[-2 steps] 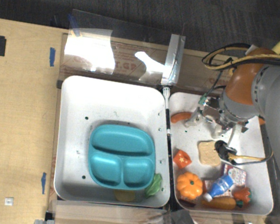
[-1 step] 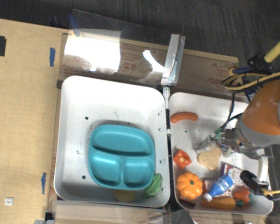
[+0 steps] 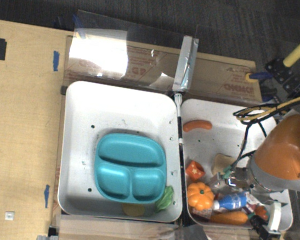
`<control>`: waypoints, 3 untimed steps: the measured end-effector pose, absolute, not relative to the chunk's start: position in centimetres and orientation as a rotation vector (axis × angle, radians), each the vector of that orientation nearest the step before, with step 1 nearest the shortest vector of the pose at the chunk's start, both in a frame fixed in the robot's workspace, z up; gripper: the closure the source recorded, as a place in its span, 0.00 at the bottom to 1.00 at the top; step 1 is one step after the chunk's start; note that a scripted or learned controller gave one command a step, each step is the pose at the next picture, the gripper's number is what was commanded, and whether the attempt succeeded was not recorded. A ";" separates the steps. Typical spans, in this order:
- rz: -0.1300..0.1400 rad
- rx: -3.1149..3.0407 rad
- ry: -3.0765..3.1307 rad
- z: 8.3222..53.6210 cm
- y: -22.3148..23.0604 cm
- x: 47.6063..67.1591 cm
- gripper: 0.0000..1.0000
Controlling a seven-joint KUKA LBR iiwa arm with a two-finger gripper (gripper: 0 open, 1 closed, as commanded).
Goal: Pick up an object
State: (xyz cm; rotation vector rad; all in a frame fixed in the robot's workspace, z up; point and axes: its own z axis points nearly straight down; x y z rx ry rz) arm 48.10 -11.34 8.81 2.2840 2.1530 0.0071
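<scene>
The right bin point(image 3: 219, 116) holds a small orange pumpkin point(image 3: 201, 197), a red and orange fruit point(image 3: 194, 170), a blue and white bottle-like item point(image 3: 233, 202) and an orange carrot-shaped piece point(image 3: 230, 217), all crowded at its near side. An orange sausage point(image 3: 197, 125) lies alone near the far edge. My gripper point(image 3: 228, 179) is low in this bin, just above the blue item and right of the red fruit. The arm's orange band point(image 3: 284, 149) covers the bin's right part. Nothing is visibly lifted.
The left bin point(image 3: 86, 102) carries a teal divided plate point(image 3: 130, 166) with a green leafy item point(image 3: 165, 198) tucked at its near right corner. A beige piece point(image 3: 223, 161) lies mid right bin. Cables point(image 3: 256, 112) loop over the far right corner.
</scene>
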 end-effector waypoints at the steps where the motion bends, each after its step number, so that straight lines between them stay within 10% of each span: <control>1: 0.007 2.290 2.140 8.8 -10.3 51.8 0.00; 2: 0.005 2.475 1.928 8.7 -11.0 60.3 0.00; 3: 0.004 2.315 2.119 8.8 -12.7 54.1 0.00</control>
